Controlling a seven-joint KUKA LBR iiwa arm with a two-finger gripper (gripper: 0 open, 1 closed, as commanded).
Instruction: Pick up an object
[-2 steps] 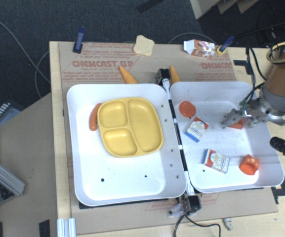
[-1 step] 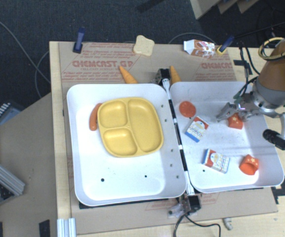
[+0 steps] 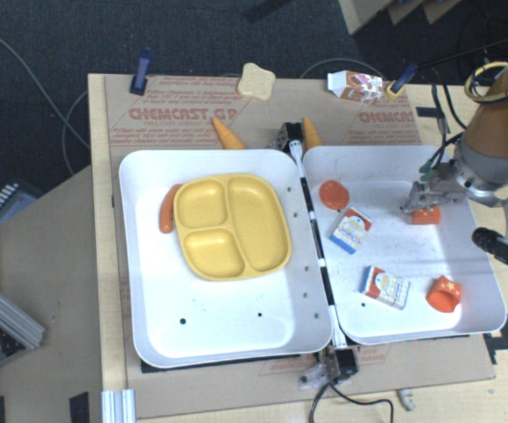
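My gripper [image 3: 423,201] reaches in from the right and hangs low over the upper right part of the right bin [image 3: 394,324]. A small red object [image 3: 427,217] lies directly under its tip, touching it or nearly so. Elsewhere in this bin lie an orange round disc [image 3: 333,193], a small blue-and-white carton [image 3: 351,231], a red-and-white carton [image 3: 386,287] and an orange lump [image 3: 444,295]. The left bin [image 3: 227,333] holds a yellow divided plate [image 3: 231,226], with a red sausage [image 3: 166,210] at the plate's left edge.
On the bench behind the bins are a bread slice [image 3: 256,80], a small milk carton [image 3: 356,85], a carrot [image 3: 227,134], another orange piece [image 3: 311,132] and a blue clip [image 3: 140,70]. Cables loop at the back right, beside the arm [image 3: 493,135].
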